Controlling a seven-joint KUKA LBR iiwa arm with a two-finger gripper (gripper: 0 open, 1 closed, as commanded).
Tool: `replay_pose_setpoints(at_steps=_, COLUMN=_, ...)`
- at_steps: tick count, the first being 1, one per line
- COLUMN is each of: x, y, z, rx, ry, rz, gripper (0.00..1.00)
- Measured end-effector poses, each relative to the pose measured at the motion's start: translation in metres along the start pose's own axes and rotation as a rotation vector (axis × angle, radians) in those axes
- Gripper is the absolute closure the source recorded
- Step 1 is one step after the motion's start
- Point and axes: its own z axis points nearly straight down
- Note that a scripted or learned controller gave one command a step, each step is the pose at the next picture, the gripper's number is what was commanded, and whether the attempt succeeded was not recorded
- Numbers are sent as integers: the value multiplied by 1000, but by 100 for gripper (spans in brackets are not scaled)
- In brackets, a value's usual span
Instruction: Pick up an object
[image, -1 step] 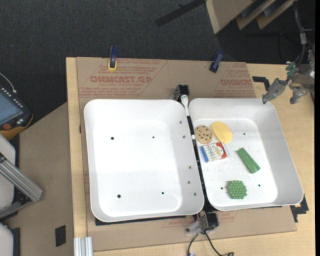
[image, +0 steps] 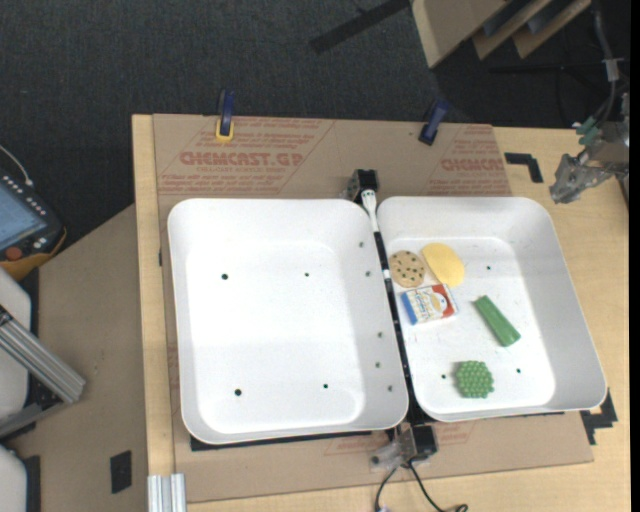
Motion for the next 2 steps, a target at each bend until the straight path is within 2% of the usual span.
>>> replay_pose_setpoints(at_steps=1, x=16, y=29, z=-101, rx=-9, ry=-2, rz=-3, gripper=100)
replay_pose_setpoints(at_steps=2, x=75, y=-37, z=-85, rx=9, ry=6, rz=-3, gripper=100)
